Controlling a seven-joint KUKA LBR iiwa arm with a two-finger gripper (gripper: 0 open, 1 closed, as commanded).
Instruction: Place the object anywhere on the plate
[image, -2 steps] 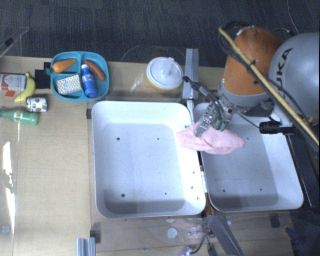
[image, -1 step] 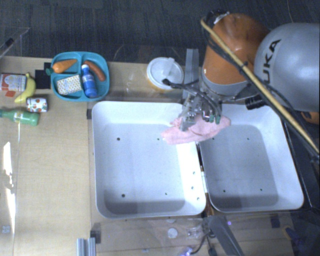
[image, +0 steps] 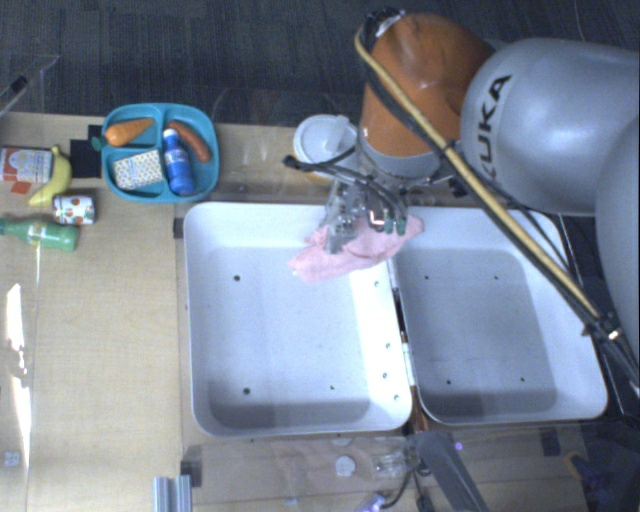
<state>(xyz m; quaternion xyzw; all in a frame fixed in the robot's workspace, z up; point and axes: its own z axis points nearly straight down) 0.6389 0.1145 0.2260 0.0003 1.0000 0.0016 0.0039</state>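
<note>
Two-finger gripper (image: 368, 222) sits over the far edge where the two white bins meet. Fingers pinch a crumpled pink cloth (image: 345, 252), which drapes into the far right corner of the left shallow white bin (image: 250, 400). Blue sectioned plastic plate (image: 207, 150) lies far left, well apart.

The arm (image: 560, 120) is bulky, smooth grey, with dark "KUKA" lettering on its rounded casing; an orange band (image: 420, 80) caps the wrist beside that lettering; a yellowish cable (image: 470, 170) crosses the casing; the gripper (image: 365, 222) below the band is slim bare metal.
</note>
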